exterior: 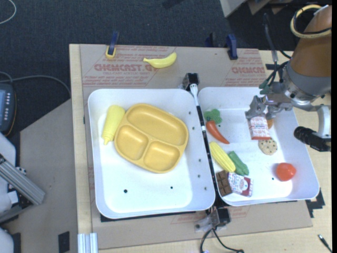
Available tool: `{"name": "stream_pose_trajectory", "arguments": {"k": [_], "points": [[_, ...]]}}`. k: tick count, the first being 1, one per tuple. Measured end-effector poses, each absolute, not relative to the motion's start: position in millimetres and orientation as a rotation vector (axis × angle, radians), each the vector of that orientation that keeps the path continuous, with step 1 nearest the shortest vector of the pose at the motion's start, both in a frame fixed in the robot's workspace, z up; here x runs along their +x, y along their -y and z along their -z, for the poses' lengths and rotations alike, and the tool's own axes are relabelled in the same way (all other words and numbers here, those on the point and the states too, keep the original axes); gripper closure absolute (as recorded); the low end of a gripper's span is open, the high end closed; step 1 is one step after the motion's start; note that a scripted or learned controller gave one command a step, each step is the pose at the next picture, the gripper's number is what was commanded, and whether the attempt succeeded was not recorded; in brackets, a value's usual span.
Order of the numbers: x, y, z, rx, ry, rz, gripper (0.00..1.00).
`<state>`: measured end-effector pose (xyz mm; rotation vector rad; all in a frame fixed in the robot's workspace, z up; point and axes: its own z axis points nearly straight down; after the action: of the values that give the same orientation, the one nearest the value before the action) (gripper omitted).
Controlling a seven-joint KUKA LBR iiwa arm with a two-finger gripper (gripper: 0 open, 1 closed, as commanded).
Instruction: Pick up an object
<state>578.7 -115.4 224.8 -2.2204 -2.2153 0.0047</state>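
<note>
We are looking down on the surface (79,141), where two white bins are sitting side by side. The arm (310,57) is reaching in from the right, and its tool (261,109) is hanging low over the right bin (308,157), right above a small red-and-white packet (259,128). We are not managing to tell how the tool is set or whether it has hold of the packet; the two are overlapping in this view.

Near the packet, a round cookie (268,146) is lying just below it, and a red tomato (285,171) is resting toward the bin's lower right. Along the bin's left side we are seeing a carrot (216,132), a corn cob (221,156), a green pepper (238,163), and a red snack pack (240,184).

In the left bin (105,194), a yellow divided plate (151,137) is lying beside a yellow bottle (111,123). A banana (160,61) is lying on the cardboard behind the bins.
</note>
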Motion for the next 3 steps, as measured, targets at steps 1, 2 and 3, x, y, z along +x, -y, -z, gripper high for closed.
{"name": "stream_pose_trajectory", "arguments": {"k": [1,2,3], "points": [[534.1,97.0,-234.6,-2.220,2.217,-0.003,1.00],[482.0,75.5,-218.0,-2.218,2.215,-0.005,1.00],[500.3,78.0,-232.7,-2.223,2.225,0.002,1.00]]}}
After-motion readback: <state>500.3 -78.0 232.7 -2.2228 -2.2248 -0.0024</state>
